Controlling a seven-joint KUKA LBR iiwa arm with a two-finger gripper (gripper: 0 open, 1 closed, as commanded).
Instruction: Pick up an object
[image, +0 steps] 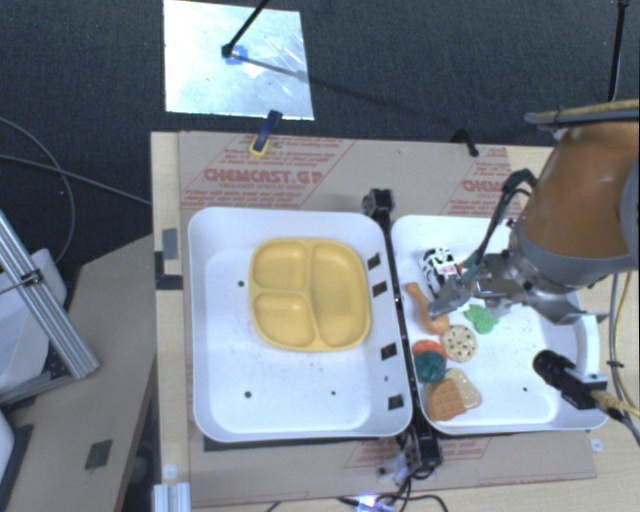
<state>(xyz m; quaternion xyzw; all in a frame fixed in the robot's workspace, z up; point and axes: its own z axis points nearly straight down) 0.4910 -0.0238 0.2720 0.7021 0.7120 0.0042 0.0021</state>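
My gripper (452, 292) hangs low over the right bin (520, 395), reaching in from the right under the grey and orange arm. It sits between a black and white cow toy (438, 265) just behind it and an orange carrot-shaped piece (424, 308) just to its front left. A green piece (482, 319) lies right beside it, partly under the wrist. A round chocolate chip cookie (459, 343), a red and teal piece (430, 361) and a tan cracker (452, 395) lie nearer the front. I see nothing held in the gripper.
The left bin (225, 390) holds a yellow divided plate (306, 293). A black divider (393, 300) with clips runs between the bins. A black cylinder (560, 373) of the arm's hardware hangs over the right bin's front right corner.
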